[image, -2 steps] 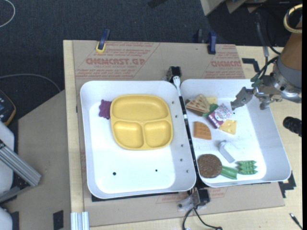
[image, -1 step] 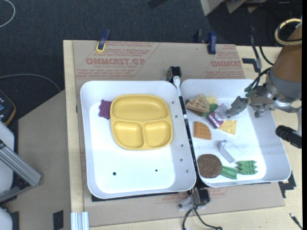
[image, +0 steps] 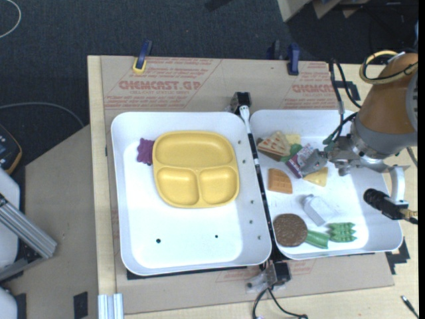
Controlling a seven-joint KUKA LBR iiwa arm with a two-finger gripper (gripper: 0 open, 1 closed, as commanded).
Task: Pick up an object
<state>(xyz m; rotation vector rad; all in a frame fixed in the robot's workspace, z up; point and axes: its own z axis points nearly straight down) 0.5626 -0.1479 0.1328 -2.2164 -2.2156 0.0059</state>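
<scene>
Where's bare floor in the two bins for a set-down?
Left bin: a broad bare strip below the yellow divided plate, down to the near rim; a purple toy sits by the plate's left edge. Right bin: crowded with a sandwich wedge, brown patty and green pea pods; the gripper is there too.

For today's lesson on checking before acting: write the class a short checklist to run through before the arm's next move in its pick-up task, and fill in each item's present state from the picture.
1. Gripper is over the right bin, where the objects lie: ok.
2. An object sits close to the gripper, the small purple-and-grey piece: ok.
3. That object is between the fingers: cannot tell.
4. Neighbours crowd it, the sandwich wedge and the yellow cheese piece: not ok.
5. Left bin holds the yellow divided plate, away from the arm: ok.
</scene>
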